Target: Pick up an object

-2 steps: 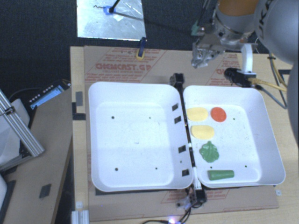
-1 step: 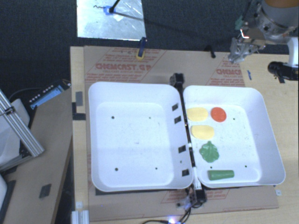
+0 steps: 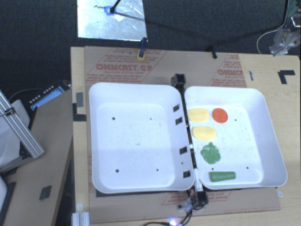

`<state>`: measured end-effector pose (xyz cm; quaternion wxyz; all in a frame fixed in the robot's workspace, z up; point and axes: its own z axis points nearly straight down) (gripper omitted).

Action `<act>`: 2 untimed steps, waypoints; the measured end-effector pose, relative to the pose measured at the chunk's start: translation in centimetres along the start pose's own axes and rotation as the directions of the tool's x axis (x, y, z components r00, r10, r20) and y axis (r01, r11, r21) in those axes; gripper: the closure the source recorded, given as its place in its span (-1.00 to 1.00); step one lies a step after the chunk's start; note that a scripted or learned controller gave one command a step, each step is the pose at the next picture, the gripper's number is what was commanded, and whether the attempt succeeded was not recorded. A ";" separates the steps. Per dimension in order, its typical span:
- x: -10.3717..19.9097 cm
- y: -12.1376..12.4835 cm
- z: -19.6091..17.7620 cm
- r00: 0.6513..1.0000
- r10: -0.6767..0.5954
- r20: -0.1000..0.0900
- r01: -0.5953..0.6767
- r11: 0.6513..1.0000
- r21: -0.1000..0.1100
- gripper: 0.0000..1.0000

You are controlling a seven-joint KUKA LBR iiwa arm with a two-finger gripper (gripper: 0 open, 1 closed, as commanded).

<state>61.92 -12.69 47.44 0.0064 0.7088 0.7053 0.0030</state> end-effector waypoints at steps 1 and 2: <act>5.2 -2.1 14.0 1.000 -0.011 -0.007 0.011 1.000 0.021 1.00; 4.9 -1.8 12.2 1.000 -0.013 -0.004 0.013 1.000 0.008 1.00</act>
